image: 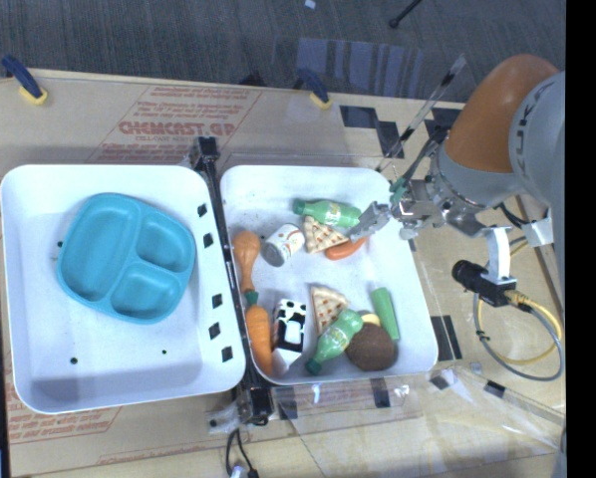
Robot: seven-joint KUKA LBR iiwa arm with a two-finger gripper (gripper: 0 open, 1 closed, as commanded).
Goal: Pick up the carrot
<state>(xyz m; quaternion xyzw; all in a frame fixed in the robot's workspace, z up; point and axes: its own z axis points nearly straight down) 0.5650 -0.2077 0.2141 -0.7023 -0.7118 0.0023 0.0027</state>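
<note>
1. The gripper (371, 220) hangs over the right bin (410, 267), near its upper right wall, just right of a green bottle (329, 210).
2. Whether it is clenched or released, I cannot tell.
3. A small orange piece (344, 249) lies directly under the gripper, beside a pizza slice (324, 235).
4. The carrot (260, 337) lies by the right bin's left wall, toward the lower corner, well apart from the gripper.
5. A blue tray (126, 255) sits in the left bin (39, 357).
</note>
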